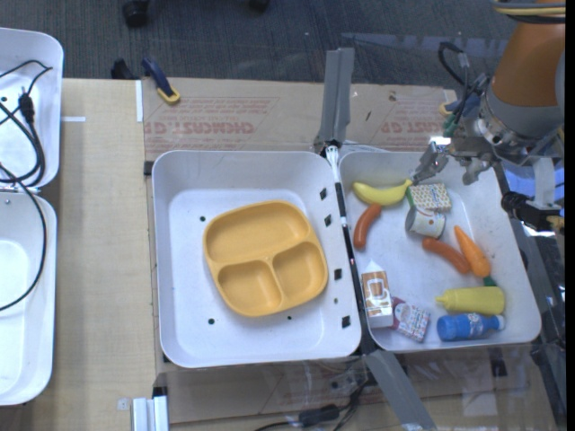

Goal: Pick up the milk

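Note:
A small pale carton with a patterned side, which I take for the milk (pixel 431 196), lies in the right bin (pixel 521 268) near its back, between a banana (pixel 381 192) and a grey can (pixel 425 224). My gripper (pixel 429 163) hangs just behind and above that carton, at the bin's back wall, and nothing shows in its grasp. The arm's orange band is at the top right. A second carton (pixel 375 294), white-topped with a brown and red label, stands at the bin's front left.
Also in the right bin are a red sausage (pixel 364 225), a second sausage (pixel 446 255), a carrot (pixel 472 250), a yellow mustard bottle (pixel 473 301), a blue bottle (pixel 467 328) and a small box (pixel 411 321). The left bin (pixel 171 268) holds a yellow divided plate (pixel 264 258).

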Motion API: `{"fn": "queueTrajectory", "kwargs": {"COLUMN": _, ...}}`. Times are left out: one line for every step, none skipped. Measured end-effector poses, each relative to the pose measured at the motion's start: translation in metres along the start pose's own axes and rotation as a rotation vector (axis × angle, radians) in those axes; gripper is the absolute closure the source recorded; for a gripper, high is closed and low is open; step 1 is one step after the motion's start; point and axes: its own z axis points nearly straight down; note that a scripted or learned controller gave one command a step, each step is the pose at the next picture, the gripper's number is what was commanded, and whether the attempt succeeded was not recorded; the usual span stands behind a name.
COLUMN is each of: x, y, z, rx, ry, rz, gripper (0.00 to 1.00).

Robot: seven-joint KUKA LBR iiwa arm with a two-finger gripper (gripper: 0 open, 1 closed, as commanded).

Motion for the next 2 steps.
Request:
{"fn": "queueTrajectory", "kwargs": {"x": -0.001, "y": 0.001, "z": -0.007, "rx": 0.003, "ry": -0.001, "rz": -0.001, "gripper": 1.0}}
{"fn": "queueTrajectory", "kwargs": {"x": -0.058, "y": -0.042, "z": 0.06, "rx": -0.001, "ry": 0.0, "rz": -0.024, "gripper": 1.0}}
